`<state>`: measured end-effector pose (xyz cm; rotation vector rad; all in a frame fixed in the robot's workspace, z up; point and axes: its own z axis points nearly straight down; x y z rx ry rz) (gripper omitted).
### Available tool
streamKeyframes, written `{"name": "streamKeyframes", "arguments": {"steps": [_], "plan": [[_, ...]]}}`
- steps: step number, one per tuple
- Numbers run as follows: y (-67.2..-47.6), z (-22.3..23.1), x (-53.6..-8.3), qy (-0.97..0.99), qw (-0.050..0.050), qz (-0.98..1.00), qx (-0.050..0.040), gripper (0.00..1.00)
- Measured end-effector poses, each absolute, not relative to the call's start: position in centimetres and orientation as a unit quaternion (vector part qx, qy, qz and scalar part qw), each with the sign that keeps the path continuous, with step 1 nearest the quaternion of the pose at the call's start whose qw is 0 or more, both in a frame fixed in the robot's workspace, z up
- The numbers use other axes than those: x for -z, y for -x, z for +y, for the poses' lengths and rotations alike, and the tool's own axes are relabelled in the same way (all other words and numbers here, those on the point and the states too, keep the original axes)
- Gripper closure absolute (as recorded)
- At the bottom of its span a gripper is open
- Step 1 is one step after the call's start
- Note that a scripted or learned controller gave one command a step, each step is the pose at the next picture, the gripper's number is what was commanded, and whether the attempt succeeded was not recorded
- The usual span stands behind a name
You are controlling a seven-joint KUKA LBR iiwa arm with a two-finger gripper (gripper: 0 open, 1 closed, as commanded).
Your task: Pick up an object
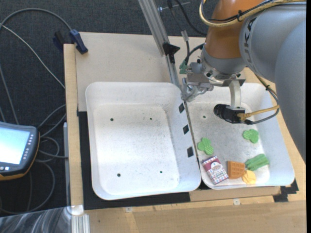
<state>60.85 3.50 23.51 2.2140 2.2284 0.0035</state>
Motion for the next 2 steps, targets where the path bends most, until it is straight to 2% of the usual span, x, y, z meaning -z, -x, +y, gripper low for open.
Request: {"name": "streamKeyframes", "arguments": {"steps": [1, 2], "plan": [[-63.29, 8.57, -24.50, -0.705, 0.000, 0.710, -0.0023, 1.00], [-63.22, 8.15, -24.46, -0.706, 0.000, 0.708, 0.0001, 0.00]]}}
